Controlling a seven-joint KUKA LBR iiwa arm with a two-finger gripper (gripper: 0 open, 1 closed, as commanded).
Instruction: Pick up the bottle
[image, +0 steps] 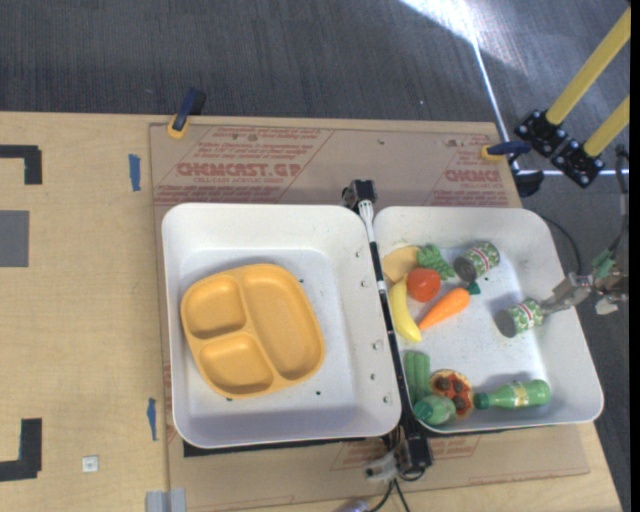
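We find the hand (560, 297) reaching in low over the right bin's (566, 352) right rim beside a small can (523, 317), its state indiscernible, while the green bottle (514, 395) lies flat near the front wall.

A single fixed camera looks down on the bench from above at a slight slant, far enough off to take in both shallow white plastic bins, the left bin (190, 300) and the right bin (560, 270), side by side near the middle of the view. The tan cardboard sheet (300, 165) under them, the pale wooden bench top (70, 300) and a strip of dark grey floor (250, 50) along the top edge also fall within the frame.
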